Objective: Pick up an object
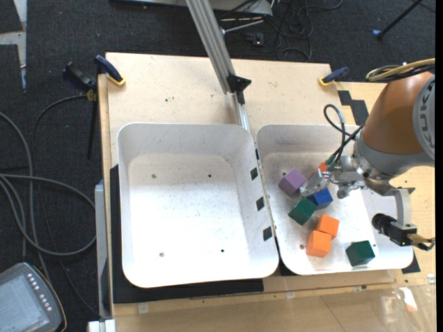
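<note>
The right bin (277, 144) holds several small blocks: a purple one (293, 181), a blue one (322, 198), a dark green one (302, 211), two orange ones (328, 225) (318, 243) and another dark green one (360, 253). My gripper (320, 182) hangs low over the blue block, just right of the purple one. The arm's orange band (394, 116) rises to the right. Whether anything sits between the fingers is hidden by the wrist.
The left bin (128, 206) lies beside the right one. A metal pole (211, 37) slants down to the ridge between the bins. Clamps (111, 71) (333, 76) sit at the bench's back corners. A black part (391, 228) hangs off the wrist over the right bin's rim.
</note>
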`<action>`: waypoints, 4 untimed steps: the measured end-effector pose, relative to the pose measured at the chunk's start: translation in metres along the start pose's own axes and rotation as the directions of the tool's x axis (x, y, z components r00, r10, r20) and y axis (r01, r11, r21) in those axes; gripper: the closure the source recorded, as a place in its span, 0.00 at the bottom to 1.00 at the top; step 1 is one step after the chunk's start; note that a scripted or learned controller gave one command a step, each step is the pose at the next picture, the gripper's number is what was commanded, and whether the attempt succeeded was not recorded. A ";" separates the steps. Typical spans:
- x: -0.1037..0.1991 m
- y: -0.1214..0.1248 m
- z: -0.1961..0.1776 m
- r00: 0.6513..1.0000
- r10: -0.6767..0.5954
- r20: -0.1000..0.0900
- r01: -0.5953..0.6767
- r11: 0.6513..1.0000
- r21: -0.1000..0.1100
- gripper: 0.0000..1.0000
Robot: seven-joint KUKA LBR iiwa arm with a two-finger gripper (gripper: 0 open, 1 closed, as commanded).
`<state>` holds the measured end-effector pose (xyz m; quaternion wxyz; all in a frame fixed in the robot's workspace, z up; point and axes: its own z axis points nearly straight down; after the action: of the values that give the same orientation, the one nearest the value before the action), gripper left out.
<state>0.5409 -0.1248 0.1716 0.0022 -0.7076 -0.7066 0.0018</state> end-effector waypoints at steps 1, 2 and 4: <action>-0.001 0.002 0.041 1.000 0.000 0.003 0.000 1.000 -0.007 0.00; -0.003 0.008 0.049 1.000 0.000 0.008 0.000 1.000 -0.026 0.00; 0.002 0.010 -0.003 1.000 -0.004 0.002 0.005 1.000 -0.010 1.00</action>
<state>0.5513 -0.1231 0.1748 -0.0021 -0.7060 -0.7082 -0.0014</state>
